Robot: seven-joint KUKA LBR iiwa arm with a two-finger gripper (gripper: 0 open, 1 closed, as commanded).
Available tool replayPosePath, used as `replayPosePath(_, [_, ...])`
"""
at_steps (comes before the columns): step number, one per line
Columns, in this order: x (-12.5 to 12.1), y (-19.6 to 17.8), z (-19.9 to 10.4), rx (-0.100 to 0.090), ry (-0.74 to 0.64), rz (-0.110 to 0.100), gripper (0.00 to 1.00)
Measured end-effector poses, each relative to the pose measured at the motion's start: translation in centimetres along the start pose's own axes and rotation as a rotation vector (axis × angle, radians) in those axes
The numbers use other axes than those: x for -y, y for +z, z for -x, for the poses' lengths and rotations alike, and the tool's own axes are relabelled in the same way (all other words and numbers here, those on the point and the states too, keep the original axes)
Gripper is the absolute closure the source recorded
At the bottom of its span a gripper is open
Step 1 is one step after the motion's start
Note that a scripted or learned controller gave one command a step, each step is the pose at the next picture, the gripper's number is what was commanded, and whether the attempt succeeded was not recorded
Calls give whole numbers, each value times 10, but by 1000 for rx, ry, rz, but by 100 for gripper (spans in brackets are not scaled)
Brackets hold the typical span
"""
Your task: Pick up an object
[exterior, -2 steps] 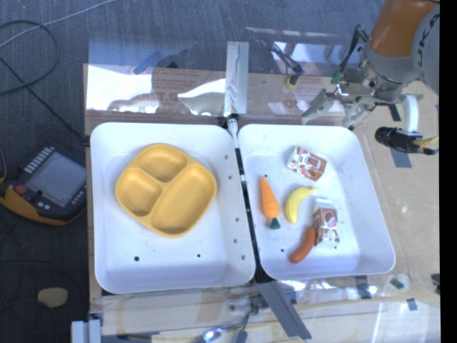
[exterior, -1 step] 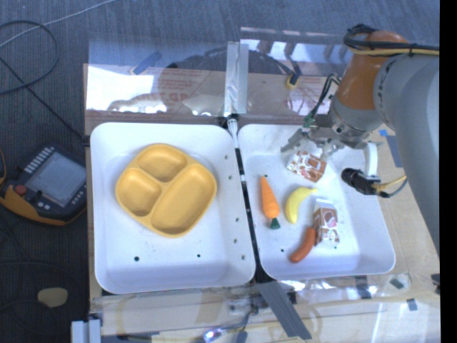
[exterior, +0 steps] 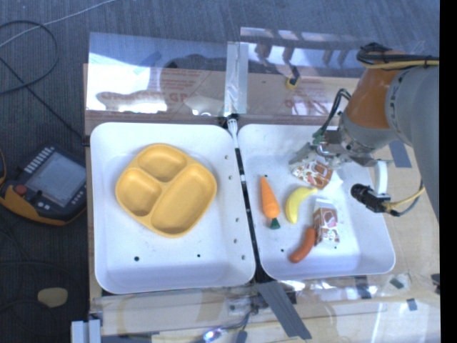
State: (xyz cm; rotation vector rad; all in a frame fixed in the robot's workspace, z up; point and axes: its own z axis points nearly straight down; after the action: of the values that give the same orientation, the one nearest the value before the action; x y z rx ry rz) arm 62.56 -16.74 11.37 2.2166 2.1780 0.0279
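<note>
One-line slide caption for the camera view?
Gripper hovers over a snack packet in the right bin, beside carrot and banana; yellow divided plate in left bin.

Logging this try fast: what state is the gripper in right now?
Gripper: low over the snack packet in the right bin; open, closed or holding cannot be told.

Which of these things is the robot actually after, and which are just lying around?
For the job (things to pick, in the right bin):
carrot
banana
sausage
two snack packets
gripper

Just lying about:
yellow divided plate
handheld controller
</note>
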Motion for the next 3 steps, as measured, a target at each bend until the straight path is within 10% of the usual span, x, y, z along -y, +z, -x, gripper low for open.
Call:
replayPosePath(1, [8,2,13,1,7,22,0])
replayPosePath(2, [5,-13,15,4,8,33,100])
replayPosePath(3, [5,0,39,-7,85,17,100])
